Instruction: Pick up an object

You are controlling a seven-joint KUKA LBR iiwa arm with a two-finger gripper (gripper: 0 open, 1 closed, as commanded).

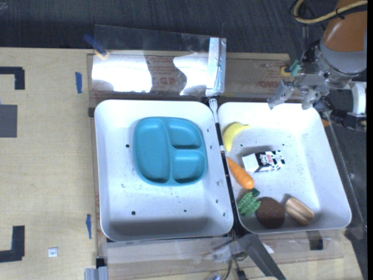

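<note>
We see the gripper (293,99) above the right bin's (332,156) far rim, fingers spread, empty. The carrot (240,174), its leafy end partly hidden, lies by the bin's left wall.
</note>
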